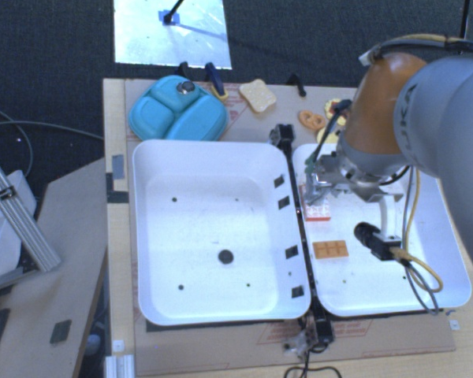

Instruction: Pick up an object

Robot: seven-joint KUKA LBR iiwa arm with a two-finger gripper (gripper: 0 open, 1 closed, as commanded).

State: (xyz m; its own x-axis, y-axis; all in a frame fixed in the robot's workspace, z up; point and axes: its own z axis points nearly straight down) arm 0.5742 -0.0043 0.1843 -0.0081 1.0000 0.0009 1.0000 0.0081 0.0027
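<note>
Near: small black round disc on floor of left white bin. Flat orange waffle-like square on floor of right white bin, apart from gripper. Farther: two-finger gripper low over red-and-white small packet by dividing wall; grip state cannot tell. Advice: centre over packet, descend straight, clear wall, lift slowly.

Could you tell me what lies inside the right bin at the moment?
In the right bin an orange waffle-like piece lies flat near the divider, and a small red-and-white item sits just below the gripper. The arm covers the bin's far half, so anything there is hidden.
</note>
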